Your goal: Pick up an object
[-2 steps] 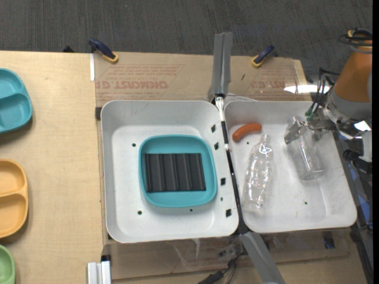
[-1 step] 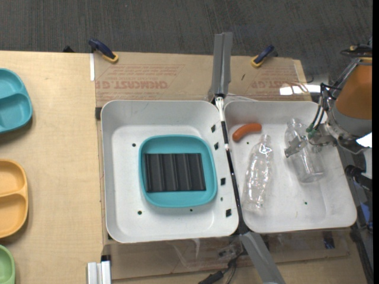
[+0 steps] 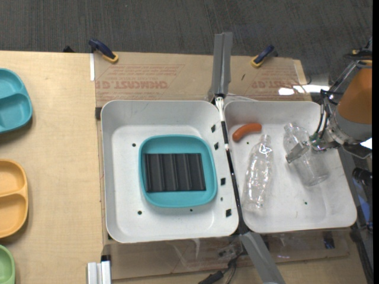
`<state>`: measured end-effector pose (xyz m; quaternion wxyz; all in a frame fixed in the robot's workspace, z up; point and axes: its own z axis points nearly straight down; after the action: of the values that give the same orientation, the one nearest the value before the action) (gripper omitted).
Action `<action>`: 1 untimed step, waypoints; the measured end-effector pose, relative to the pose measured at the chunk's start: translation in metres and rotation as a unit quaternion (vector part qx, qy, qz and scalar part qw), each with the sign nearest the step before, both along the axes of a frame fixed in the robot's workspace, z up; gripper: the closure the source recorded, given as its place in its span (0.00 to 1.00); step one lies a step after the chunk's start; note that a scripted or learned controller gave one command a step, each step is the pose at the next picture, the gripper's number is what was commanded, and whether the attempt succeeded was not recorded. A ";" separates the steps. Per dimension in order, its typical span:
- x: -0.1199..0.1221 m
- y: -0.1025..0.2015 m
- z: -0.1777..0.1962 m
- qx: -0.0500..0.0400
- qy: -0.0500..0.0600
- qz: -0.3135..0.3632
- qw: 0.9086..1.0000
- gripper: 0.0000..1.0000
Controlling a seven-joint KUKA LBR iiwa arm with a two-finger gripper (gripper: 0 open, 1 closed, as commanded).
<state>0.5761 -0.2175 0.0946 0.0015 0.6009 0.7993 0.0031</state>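
In the right bin (image 3: 331, 215) lie an orange sausage-shaped toy (image 3: 246, 131) near the back left, a crumpled clear plastic bottle (image 3: 257, 173) in the middle, and a clear plastic cup (image 3: 309, 165) on its side at the right. My gripper (image 3: 298, 151) reaches in from the right and sits low over the clear cup's upper edge, touching or nearly touching it. The cup's transparency blurs the gripper tip. The arm's orange band (image 3: 359, 99) shows at the right edge.
The left bin (image 3: 118, 158) holds a teal tray (image 3: 177, 171) with a dark ridged insert. Teal (image 3: 12, 106), orange (image 3: 10, 197) and green (image 3: 5, 266) plates lie on the bench at far left. A grey divider (image 3: 221, 70) stands between the bins.
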 end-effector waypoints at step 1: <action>-0.018 0.002 0.005 -0.002 0.003 0.059 0.998 0.00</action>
<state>0.5577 -0.2150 0.0999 0.0000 0.5528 0.8333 -0.0002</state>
